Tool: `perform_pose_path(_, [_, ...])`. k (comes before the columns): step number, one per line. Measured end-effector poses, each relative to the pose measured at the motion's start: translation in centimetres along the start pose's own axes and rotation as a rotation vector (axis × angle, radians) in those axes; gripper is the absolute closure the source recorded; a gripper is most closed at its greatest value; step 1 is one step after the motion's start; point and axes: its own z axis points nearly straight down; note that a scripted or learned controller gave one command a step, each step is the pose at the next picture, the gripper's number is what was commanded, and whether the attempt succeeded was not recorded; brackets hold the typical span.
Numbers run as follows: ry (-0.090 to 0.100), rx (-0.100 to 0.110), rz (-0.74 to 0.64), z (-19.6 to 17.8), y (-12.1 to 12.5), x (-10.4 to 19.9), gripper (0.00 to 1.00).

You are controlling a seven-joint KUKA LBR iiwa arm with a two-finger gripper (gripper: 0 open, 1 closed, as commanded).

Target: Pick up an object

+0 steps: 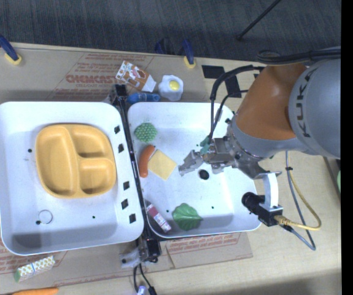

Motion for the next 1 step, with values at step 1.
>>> perform_pose_path(1, [-0.001, -0.001, -0.12, 3.6, 4.26, 6.55, 0.0])
